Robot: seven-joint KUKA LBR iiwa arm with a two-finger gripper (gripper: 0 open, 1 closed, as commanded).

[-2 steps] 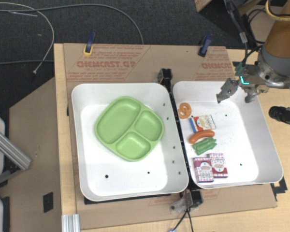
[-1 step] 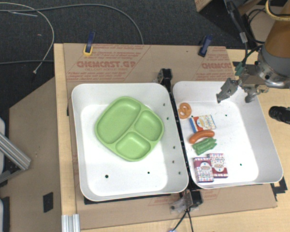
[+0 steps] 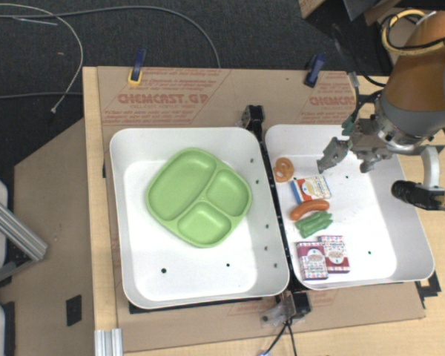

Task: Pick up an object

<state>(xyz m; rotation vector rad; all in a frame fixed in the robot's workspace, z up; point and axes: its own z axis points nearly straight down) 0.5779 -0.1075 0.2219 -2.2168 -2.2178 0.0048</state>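
While the gripper (image 3: pixel 350 154) hovers with fingers apart and empty, the orange sausage (image 3: pixel 310 210) looks light, smooth and slippery, best pinched across its middle.

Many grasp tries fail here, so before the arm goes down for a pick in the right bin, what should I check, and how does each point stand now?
1. Fingers apart: ok, the gripper hangs open with nothing between its fingers.
2. Targets present: ok, pretzel, small carton, hot dog, green pepper and two maroon packets lie in the right bin.
3. Gripper over a target: not ok, it sits right of the pretzel, above bare floor.
4. Items spaced: not ok, hot dog and pepper touch.
5. Height above the floor: cannot tell.
6. Green plate out of the way: ok, it lies in the left bin.
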